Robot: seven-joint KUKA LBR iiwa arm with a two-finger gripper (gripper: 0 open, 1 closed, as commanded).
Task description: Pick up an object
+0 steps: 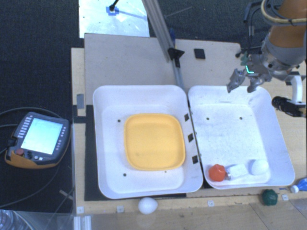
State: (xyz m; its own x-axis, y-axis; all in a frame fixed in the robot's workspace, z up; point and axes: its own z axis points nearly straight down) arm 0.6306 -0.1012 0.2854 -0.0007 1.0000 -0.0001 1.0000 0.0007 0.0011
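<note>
My gripper (243, 83) hangs over the far edge of the right bin (240, 128), its two grey fingers spread apart with nothing between them. At the near edge of that bin lie an orange-red ball (217, 172), a small white block (237, 171) and a white round object (259, 167), side by side. The gripper is far from all of these, up at the bin's back rim. A yellow square plate (154, 141) lies flat in the middle of the left bin (108, 128).
A white egg-shaped object (147, 205) and a dark green ball (269, 197) lie on the bench in front of the bins. A teach pendant (38, 139) sits left of the bench. A slanted metal rod (160, 20) crosses the back.
</note>
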